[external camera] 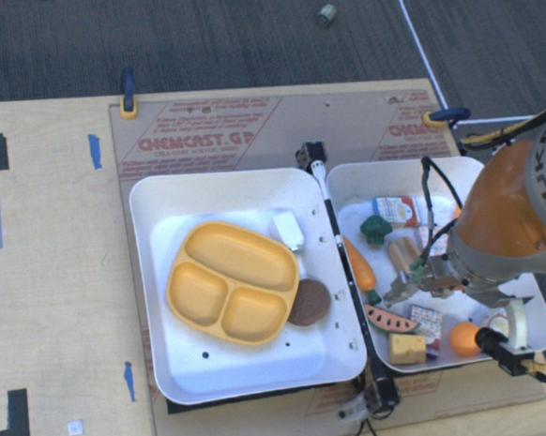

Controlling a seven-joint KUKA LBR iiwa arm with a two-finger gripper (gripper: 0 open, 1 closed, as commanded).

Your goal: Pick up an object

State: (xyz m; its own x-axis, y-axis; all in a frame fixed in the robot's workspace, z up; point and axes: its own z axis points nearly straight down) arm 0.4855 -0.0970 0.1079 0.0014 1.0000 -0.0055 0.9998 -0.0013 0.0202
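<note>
Right bin [542,325]: crowded around end effector [419,281].

A robotics lab bench here: pale plywood top [54,305] marked with blue tape [95,151], a clamped printed cardboard sheet [247,130], two shallow white plastic bins [155,269], loose cables [418,32] trailing over dark carpet [192,31].

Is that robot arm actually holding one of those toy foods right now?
It cannot be told. The gripper is down in the right bin among the toy food, beside the carrot, but nothing shows clearly between its fingers.
</note>
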